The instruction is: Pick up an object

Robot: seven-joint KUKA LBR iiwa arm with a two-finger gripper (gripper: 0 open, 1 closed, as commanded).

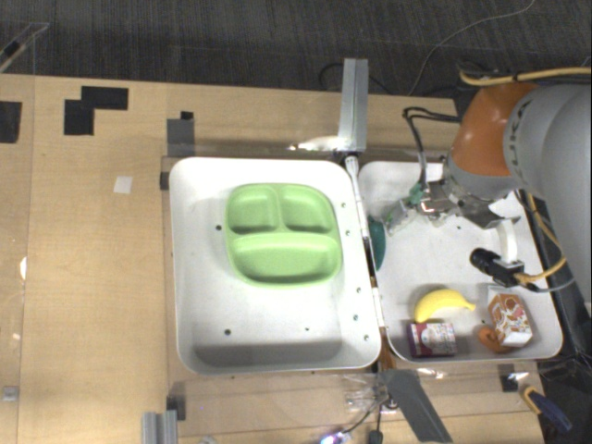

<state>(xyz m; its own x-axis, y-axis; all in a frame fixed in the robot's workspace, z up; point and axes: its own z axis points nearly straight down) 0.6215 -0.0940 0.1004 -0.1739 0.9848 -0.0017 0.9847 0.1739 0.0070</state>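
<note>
Yellow banana (444, 303) lies low in the right bin (398, 178), its long axis running roughly from nine o'clock to three o'clock with a slight upward bow; this is the nearest loose thing to the tool (424, 202) and the likeliest pick. From the tool, which sits in the upper part of that bin under the grey wrist and its orange band, the banana lies at about six o'clock — near, but plainly apart; whether the tool is wide or narrow I cannot tell. Just below the banana, at its seven o'clock, stands a dark purple can (432, 339); at its four o'clock an orange-and-white carton (507, 322) leans against the bin's right wall; a teal thing (376, 240) is wedged at the bin's left wall, at the tool's eight o'clock. The left bin (199, 340) carries a green divided plate (280, 232), well apart at nine o'clock. As I judge it, the coming move turns on travelling down toward six o'clock and closing across the banana's short width.
</note>
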